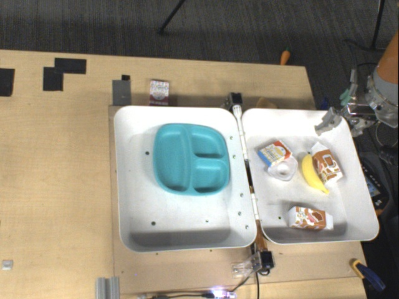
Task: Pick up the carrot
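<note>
My gripper [328, 121] hangs over the far right corner of the right bin [355, 229], with the arm's orange band at the frame's right edge. Nothing shows in it. In that bin lie a yellow banana [311, 172], a brown snack packet [328, 166] touching the banana's right side, a blue and white carton [273, 152] with a small clear cup [282, 170] beside it, and a white and brown carton [310, 218] near the front wall. A small orange object [285, 57] sits at the bench's far edge; I cannot tell what it is.
The left bin [134, 229] holds a teal divided plate [191, 158]. A small patterned cube [159, 91] and a grey block [121, 91] stand behind the left bin. A black clamp [235, 99] sits between the bins at the back. Cables lie at the front edge.
</note>
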Controlling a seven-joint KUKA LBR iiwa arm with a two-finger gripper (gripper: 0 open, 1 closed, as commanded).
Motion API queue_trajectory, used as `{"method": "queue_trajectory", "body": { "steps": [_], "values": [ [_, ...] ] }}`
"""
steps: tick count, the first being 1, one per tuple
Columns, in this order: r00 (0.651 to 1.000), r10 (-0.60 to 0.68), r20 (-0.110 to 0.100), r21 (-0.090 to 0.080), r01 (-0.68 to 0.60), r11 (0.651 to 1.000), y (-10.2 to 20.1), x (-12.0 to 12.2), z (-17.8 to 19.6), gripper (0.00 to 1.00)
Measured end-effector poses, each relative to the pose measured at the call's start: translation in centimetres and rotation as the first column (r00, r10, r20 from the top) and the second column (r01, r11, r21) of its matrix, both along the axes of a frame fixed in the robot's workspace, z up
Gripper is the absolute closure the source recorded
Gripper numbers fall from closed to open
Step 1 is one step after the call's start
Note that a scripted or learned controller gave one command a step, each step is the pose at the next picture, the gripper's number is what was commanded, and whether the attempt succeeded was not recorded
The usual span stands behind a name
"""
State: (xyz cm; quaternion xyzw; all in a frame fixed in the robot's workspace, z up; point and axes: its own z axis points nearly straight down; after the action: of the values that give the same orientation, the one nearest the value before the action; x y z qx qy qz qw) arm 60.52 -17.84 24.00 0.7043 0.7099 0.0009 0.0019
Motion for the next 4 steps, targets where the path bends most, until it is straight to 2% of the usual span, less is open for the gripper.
{"method": "queue_trajectory", "body": {
  "steps": [1,2,3,4],
  "values": [
    [1.0,0.022,0.004,0.0,-0.022,1.0,3.4,-2.2,2.5,0.0],
    [0.91,-0.415,-0.001,0.003,0.415,0.91,5.2,-6.4,5.3,0.0],
    [0.685,-0.729,-0.002,0.003,0.729,0.685,4.1,-7.9,6.1,0.0],
    [0.606,-0.796,-0.006,0.001,0.796,0.606,5.7,-2.5,3.3,0.0]
  ]
}}
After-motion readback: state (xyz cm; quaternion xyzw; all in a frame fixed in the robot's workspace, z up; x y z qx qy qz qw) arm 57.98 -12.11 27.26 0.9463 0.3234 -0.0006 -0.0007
